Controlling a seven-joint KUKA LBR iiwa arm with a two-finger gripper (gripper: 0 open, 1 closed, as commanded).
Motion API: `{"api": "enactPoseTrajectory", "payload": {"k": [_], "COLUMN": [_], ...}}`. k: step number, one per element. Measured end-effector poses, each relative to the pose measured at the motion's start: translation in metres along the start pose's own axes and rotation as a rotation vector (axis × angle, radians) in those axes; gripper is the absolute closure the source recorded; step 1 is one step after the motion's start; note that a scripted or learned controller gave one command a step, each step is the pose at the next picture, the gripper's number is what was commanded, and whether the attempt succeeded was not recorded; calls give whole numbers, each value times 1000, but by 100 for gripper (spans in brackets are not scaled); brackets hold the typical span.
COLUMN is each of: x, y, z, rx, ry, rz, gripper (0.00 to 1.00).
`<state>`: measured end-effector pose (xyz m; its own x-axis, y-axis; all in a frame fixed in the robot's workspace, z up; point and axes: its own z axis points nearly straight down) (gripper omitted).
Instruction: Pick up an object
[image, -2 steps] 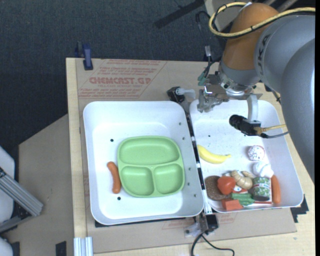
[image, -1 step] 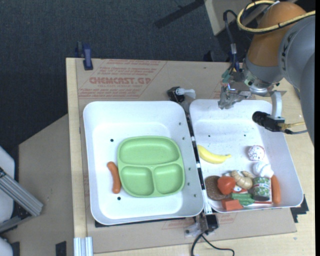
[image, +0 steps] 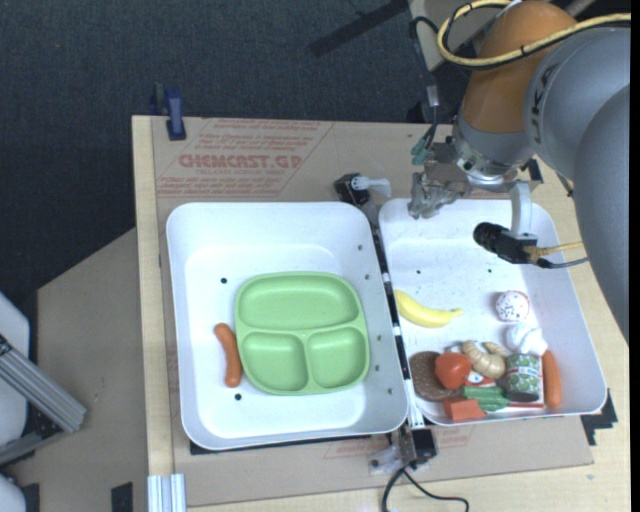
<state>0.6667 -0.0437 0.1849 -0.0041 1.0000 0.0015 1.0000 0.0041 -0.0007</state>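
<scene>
The bench (image: 250, 165) carried two shallow white bins side by side. The left bin (image: 195, 300) held a green divided tray (image: 300, 332) lying flat near its middle, and an orange sausage-like piece (image: 230, 354) lay just beside the tray's left edge, apart from it.

The grey arm (image: 585, 90) came in from the right, its orange band (image: 505, 70) sitting above the wrist, and the gripper (image: 428, 200) hung over the far left corner of the right bin (image: 575, 300) (whether its fingers stood apart or together could not be told from this slant). Nothing was seen between them.

In the right bin, a yellow banana (image: 426, 312) lay alone near the left wall, well apart from the gripper. A pile of small toy foods crowded the near end: a brown round piece (image: 424, 372) with a red tomato (image: 451, 370) on it, a carrot (image: 551, 380) by the right wall, and a small white ball with red marks (image: 511, 305) a little farther up.
</scene>
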Motion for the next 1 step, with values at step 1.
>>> {"api": "enactPoseTrajectory", "payload": {"k": [1], "x": [75], "y": [2], "z": [-71], "rx": [-12], "ry": [1], "rz": [-5], "gripper": [100]}}
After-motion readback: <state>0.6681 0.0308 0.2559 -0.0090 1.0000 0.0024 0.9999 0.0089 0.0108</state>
